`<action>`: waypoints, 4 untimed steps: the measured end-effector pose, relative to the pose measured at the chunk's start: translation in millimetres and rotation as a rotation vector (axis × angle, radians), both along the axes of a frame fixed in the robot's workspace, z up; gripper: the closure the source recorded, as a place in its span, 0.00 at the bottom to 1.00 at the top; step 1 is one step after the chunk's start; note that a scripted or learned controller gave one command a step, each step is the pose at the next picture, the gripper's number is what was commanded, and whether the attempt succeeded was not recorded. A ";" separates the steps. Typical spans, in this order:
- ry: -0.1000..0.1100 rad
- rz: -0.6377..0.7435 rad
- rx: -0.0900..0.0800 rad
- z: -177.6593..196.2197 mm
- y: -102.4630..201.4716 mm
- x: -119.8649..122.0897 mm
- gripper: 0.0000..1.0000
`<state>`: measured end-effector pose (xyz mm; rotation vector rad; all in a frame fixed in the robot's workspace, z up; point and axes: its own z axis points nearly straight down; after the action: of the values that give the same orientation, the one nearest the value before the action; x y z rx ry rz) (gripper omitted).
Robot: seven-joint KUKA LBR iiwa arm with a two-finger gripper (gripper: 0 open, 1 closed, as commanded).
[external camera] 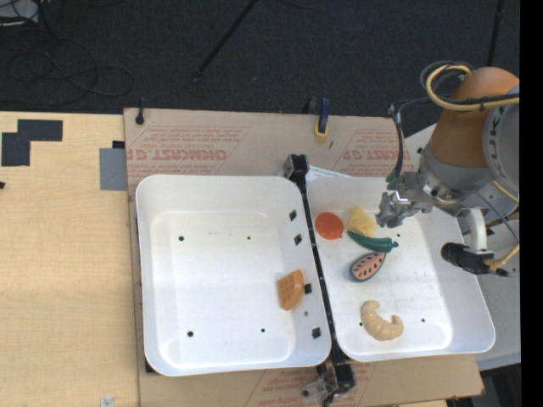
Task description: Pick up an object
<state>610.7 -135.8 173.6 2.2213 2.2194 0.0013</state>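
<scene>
Where the arm (pixel 475 134) reached in from the right, its hand (pixel 393 209) hung over the upper part of the right bin (pixel 458 312), just beside the yellow piece (pixel 361 221). Whether the hand was open or closed could not be told, and nothing showed in its grip.

Right bin, contents:
- orange-red round piece (pixel 329 225), near the divider, just left of the yellow piece;
- yellow piece, close under the hand;
- green pepper (pixel 373 242), lying slantwise just below the yellow piece;
- watermelon slice (pixel 367 266), red face up, just below the pepper;
- croissant (pixel 382 321), pale tan, curved, lying apart toward the near wall.

Left bin (pixel 161 227), contents:
- bread slice (pixel 291 290), orange-brown, near the right wall.

Both bins sat side by side on a cardboard sheet (pixel 212 147) on the counter (pixel 59 270). A blue-and-yellow clamp (pixel 321 119) stood at the sheet's far edge. Dark floor with cables (pixel 51 49) lay beyond.
</scene>
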 end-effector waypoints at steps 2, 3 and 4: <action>-0.017 0.006 -0.004 53.4 -4.1 39.2 1.00; -0.012 0.002 -0.006 -65.4 -46.8 -5.3 1.00; 0.002 0.000 -0.001 -84.7 -79.2 -37.9 1.00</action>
<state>572.8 -215.0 88.9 2.2220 2.2200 -0.0022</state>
